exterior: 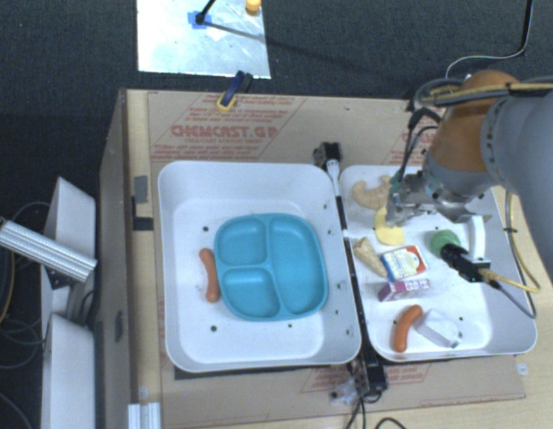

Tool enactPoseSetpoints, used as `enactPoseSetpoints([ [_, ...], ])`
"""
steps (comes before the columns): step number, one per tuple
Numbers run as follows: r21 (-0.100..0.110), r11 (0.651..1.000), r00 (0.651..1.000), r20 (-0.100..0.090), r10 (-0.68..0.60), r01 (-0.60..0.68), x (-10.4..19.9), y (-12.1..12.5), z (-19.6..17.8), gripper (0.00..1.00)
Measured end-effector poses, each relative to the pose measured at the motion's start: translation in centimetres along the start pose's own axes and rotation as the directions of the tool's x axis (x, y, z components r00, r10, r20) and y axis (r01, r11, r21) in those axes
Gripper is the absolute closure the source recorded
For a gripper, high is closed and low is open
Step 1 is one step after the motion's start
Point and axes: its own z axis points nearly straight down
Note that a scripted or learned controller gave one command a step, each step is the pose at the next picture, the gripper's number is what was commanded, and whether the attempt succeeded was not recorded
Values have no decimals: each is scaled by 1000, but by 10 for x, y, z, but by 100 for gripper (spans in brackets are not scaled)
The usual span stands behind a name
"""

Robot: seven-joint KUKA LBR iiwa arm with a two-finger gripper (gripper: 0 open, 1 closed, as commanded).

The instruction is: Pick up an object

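My gripper (394, 214) is down in the right bin (504, 329), just above a yellow piece (390, 234); I cannot tell its state. Nearby lie a carton (405, 266), a green item (444, 240) and a sausage (406, 326). The left bin (182, 239) holds a blue tray (269, 266).

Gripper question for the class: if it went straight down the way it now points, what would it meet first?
Most likely the yellow piece in the right bin, lying just under the gripper. Depth is hard to judge from this slanted view.
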Motion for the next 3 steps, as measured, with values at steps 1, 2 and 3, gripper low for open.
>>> enactPoseSetpoints([
  [1,0,1000,1000,0,0,0,0,0,0,0],
  [2,6,1000,1000,0,1,-1,-2,19,24,0],
  [3,2,1000,1000,0,-2,2,-2,20,12,100],
])
